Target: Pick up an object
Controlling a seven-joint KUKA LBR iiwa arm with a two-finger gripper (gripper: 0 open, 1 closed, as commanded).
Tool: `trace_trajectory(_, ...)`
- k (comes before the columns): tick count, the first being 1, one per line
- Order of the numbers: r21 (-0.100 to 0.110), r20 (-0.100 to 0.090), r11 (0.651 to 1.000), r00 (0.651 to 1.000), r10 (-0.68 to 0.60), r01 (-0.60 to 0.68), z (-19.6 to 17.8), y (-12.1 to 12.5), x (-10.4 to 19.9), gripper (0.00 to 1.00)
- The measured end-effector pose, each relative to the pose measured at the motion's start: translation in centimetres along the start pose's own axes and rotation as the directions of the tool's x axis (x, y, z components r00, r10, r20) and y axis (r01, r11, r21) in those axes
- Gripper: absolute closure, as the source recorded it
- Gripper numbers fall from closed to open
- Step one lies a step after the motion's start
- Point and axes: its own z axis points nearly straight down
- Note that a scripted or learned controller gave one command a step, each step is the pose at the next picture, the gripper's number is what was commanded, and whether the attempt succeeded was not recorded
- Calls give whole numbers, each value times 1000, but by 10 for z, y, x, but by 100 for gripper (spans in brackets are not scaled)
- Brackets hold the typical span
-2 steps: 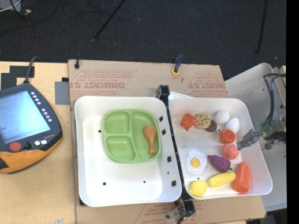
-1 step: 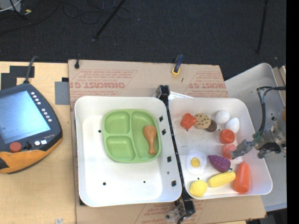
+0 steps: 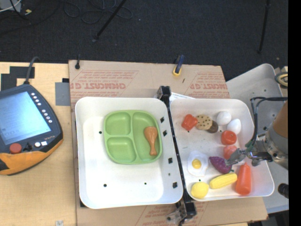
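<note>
On the far left of the desk (image 3: 33,197) lies a control pad (image 3: 26,126) with a blue screen and an orange edge.

Next comes the left bin (image 3: 94,182). In it sits a green tray (image 3: 124,138) with three parts. A brown toy chicken leg (image 3: 152,139) lies in the tray's right part.

A black bar runs between the two bins. The right bin (image 3: 261,192) is full of toy food. At the top there is a red pepper (image 3: 189,122), a cookie (image 3: 204,121), and two white eggs (image 3: 229,121) close together. Under them is a red tomato (image 3: 229,137). Lower down is a fried egg (image 3: 197,164), a purple toy (image 3: 219,164), a yellow lemon (image 3: 199,190), a yellow corn (image 3: 223,181) and an orange carrot (image 3: 243,179).

The arm comes in from the right side. Its jaws (image 3: 239,156) are down low in the right bin, next to the purple toy and just under the tomato. They look dark and small here, so I cannot tell if they are wide or narrow. I cannot see any toy between them.

The job is to pick up one thing. I think it is about half way. The arm is down by the toys, so the reaching part looks done. The thing it may want is likely the purple toy or the small red piece beside the jaws, but I am not sure which. All the toys I can see lie in the bin. What is left is to grab one and lift it up.
</note>
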Motion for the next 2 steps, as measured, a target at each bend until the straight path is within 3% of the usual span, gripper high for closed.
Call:
trace_trajectory(1,0,0,1000,1000,0,0,44,-3,4,0)
trace_trajectory(2,-19,-3,1000,1000,-12,12,90,5,12,0)
